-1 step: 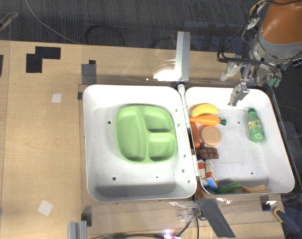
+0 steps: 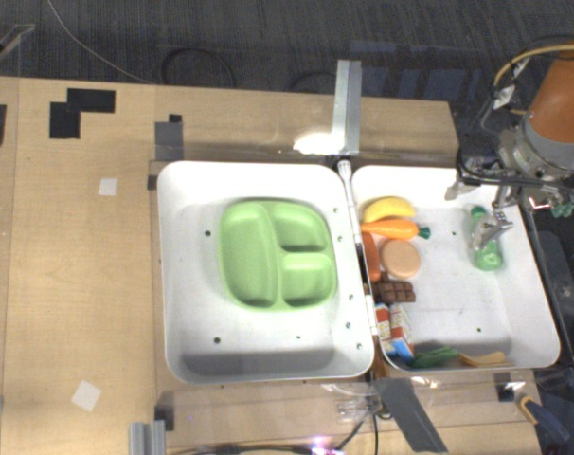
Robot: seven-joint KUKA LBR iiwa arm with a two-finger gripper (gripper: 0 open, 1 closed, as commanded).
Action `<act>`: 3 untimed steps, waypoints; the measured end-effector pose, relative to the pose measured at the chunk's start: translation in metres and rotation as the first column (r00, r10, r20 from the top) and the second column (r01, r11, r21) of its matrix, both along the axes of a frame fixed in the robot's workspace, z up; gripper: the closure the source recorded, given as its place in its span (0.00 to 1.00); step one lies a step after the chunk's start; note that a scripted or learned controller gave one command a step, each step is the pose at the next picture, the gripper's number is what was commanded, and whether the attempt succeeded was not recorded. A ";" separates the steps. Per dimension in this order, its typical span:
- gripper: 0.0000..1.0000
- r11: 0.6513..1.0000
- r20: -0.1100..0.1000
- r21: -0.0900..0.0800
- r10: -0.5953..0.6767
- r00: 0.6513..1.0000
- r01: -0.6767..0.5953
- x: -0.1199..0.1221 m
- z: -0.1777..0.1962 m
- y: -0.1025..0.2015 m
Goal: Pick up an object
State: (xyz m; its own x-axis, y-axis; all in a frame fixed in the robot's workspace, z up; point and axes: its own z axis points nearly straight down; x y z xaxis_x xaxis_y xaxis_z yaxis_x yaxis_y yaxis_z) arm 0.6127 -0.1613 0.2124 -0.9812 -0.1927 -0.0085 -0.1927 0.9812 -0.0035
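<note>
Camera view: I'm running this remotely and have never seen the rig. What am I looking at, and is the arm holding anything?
This is one fixed camera above a wooden bench, looking down at a slant. Two shallow white bins sit side by side. The left bin holds a green divided tray. The right bin holds toy food piled along its left wall: a banana, a carrot, a round tan piece, a brown block, and more items along the near edge.

The grey machine with the orange band at the right is the robot arm. Its gripper hangs over the right bin's far right side, just at a small green object. From this angle I cannot tell whether that object is actually gripped or just lying beneath.
</note>
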 end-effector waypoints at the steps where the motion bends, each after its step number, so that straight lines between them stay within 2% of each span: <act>1: 0.00 1.000 0.001 0.004 0.028 1.000 -0.028 0.011 -0.104 0.060; 2: 0.00 1.000 0.007 -0.006 -0.010 1.000 0.010 0.023 -0.113 0.072; 3: 0.00 0.914 0.018 -0.010 0.405 0.914 -0.405 0.029 -0.113 0.064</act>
State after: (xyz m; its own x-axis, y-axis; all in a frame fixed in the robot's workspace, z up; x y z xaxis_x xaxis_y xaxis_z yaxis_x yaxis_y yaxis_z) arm 0.6419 -0.0974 0.0993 -0.8186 -0.5739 -0.0239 -0.5736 0.8189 -0.0172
